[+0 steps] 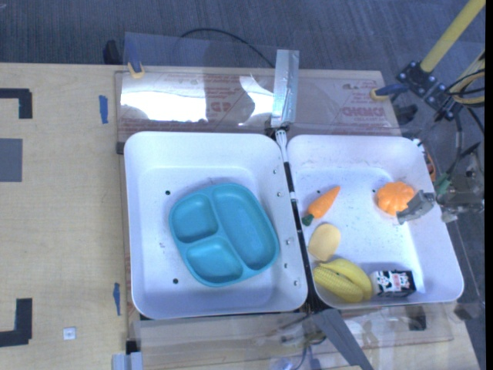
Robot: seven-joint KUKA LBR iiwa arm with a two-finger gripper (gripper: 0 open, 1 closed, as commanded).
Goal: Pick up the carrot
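The gripper (420,205) is sitting low at the right side of the right bin (362,154), just beside an orange fruit (394,196), and whether its tips are spread or pressed together I cannot tell, since they are showing as one grey blur. The carrot (323,203) is lying well apart from it, against the bin's left wall, tilted with its green end toward the lower left and nothing between any fingers. Judging from this, the approach step is only beginning: the arm is needing to travel left across the bin, past the fruit, and come down over the carrot along its narrow width. A pale lemon (324,240) is lying just below the carrot, with corn (342,279) and a small black-and-white carton (396,282) nearer the front; crowding may be spoiling a grasp. The carton's print is too small to read. The left bin (154,160) is holding a blue tray (223,233).
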